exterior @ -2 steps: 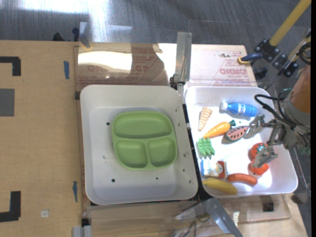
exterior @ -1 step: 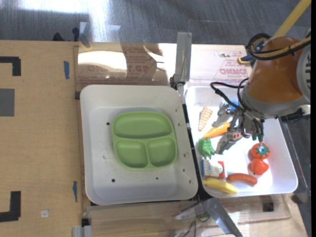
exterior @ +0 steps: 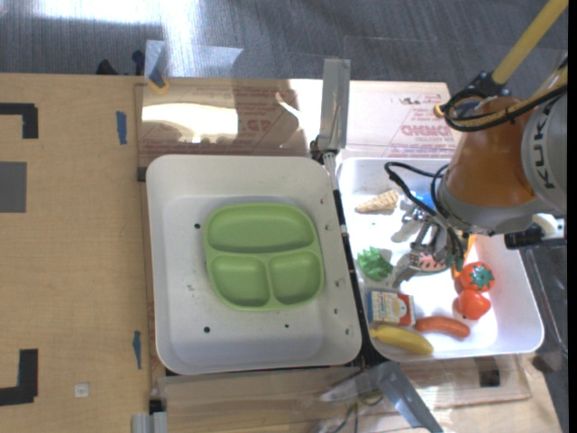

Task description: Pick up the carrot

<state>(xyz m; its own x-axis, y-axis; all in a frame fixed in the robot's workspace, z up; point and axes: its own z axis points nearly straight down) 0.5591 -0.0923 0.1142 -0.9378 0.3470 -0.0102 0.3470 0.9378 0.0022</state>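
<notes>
In the right bin (exterior: 523,327), a thin orange strip that looks like the carrot (exterior: 469,247) shows just above a red tomato with a green top (exterior: 475,277). The arm's wrist hides most of it. My gripper (exterior: 417,258) hangs low over the middle of this bin, left of the orange strip and right of a green leafy vegetable (exterior: 373,262). The grey arm with its orange band (exterior: 487,165) reaches in from the right and covers the bin's back right part.
Also in the right bin: a beige pastry (exterior: 377,203) at the back, a small carton (exterior: 390,308), a banana (exterior: 403,339), a red sausage (exterior: 442,326) and a red pepper (exterior: 471,306) near the front. The left bin (exterior: 171,242) holds a green divided plate (exterior: 263,253).
</notes>
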